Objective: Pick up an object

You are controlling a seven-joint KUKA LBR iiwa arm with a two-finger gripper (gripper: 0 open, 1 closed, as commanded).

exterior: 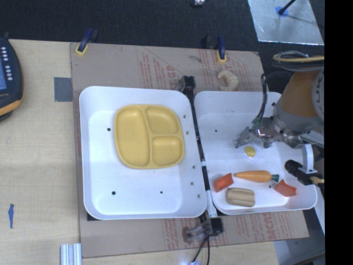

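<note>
Five small objects lay in the right bin (220, 106); the gripper (246, 141) hung above them.

Its fingers looked spread and gripped nothing, directly over a small yellow piece (250, 152) mid-bin. Along the near edge sat a toy carrot (255, 176), two red wedges (223, 182) and a tan block (240, 197). The carrot was probably light, rigid, slick plastic, best pinched across its thick middle.

Faint red printing runs across the cardboard sheet (138, 70) beneath the bins; its characters are too blurred to read.
</note>
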